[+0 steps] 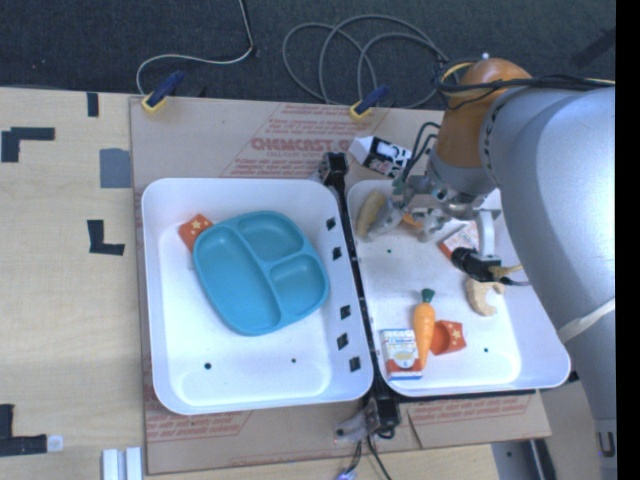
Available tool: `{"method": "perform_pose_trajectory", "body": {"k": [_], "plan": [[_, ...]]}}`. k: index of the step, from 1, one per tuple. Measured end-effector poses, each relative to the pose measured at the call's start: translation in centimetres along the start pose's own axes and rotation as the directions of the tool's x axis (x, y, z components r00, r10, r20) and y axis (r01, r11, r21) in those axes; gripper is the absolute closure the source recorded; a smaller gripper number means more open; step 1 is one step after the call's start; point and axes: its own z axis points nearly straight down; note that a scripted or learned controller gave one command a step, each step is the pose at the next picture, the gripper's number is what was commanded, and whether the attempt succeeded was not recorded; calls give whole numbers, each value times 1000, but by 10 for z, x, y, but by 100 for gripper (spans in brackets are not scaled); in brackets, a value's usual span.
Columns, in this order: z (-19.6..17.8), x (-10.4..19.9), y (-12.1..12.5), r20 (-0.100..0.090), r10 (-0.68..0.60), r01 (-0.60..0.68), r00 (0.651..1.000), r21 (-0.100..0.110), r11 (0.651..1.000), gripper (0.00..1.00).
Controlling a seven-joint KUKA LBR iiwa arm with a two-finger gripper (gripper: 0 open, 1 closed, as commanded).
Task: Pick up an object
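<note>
The arm reaches in from the right of the frame, and its jaws hang low over the upper left part of the right bin. The wrist hides them from above, so I cannot tell whether they are open or shut, or whether they hold anything. A tan piece lies just left of the jaws, near the bin's left wall.

Lower in this bin a carrot lies with its green tip pointing up the frame. A small carton touches it on the left and a red packet on the right. A pale chunk sits toward the right wall.

In the left bin a blue tray lies tilted, and an orange packet pokes out at its upper left corner. Both bins rest on cardboard on the bench.
</note>
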Motion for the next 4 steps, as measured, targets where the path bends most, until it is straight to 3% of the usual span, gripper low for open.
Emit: {"method": "perform_pose_trajectory", "body": {"k": [1,4], "plan": [[0,4,0,9,3,-3,1000,-2,1000,0],[1,-9,1,-15,-5,5,1000,4,1000,0]]}}
